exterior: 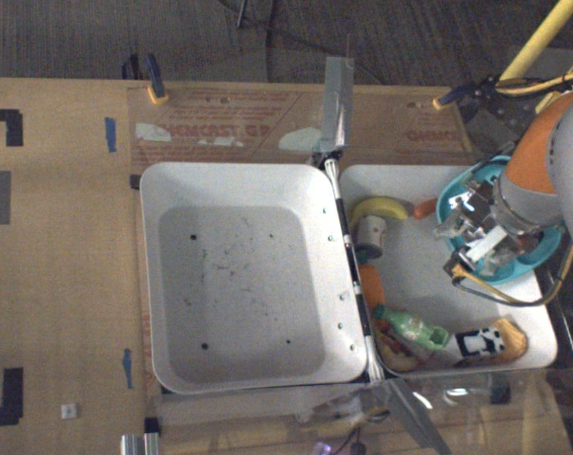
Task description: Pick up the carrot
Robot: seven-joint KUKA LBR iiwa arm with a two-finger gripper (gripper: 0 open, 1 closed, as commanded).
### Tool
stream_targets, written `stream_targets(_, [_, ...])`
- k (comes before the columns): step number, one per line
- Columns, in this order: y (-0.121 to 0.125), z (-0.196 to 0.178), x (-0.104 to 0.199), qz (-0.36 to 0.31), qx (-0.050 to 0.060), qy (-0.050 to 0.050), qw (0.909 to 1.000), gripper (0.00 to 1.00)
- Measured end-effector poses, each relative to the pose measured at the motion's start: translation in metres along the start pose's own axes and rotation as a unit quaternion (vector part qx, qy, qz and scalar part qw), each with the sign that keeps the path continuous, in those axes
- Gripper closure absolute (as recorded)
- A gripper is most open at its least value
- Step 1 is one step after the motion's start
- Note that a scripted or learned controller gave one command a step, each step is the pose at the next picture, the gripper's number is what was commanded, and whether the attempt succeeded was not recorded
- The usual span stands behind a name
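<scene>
An orange carrot [371,287] lies in the right bin [428,282] against its left wall, just below a small grey can [369,241]. My gripper [475,246] hangs over the right side of that bin, above a teal plate [528,246], well to the right of the carrot and not touching it. Nothing shows in the gripper's grasp. The grey wrist with its orange band [542,159] hides part of the plate.
A yellow banana [381,209] and a short orange piece [424,209] lie at the right bin's back. A green bottle [414,330], a black-and-white toy [479,343] and a tan item [513,337] crowd its front. The left bin [172,197] sits beside it.
</scene>
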State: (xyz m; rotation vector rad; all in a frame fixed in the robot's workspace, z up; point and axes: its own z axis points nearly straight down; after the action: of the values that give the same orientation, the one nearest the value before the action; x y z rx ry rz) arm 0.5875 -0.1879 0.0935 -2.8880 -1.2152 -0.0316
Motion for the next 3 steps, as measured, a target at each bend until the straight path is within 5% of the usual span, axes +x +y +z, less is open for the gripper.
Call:
stream_targets(1, [0.030, 0.005, 0.027, 0.062, 0.011, -0.002, 0.9980, 0.00])
stream_targets(2, [0.029, -0.005, 0.030, 0.058, 0.012, -0.005, 0.9983, 1.00])
stream_targets(3, [0.027, -0.015, 0.034, 0.054, 0.013, -0.005, 0.9984, 1.00])
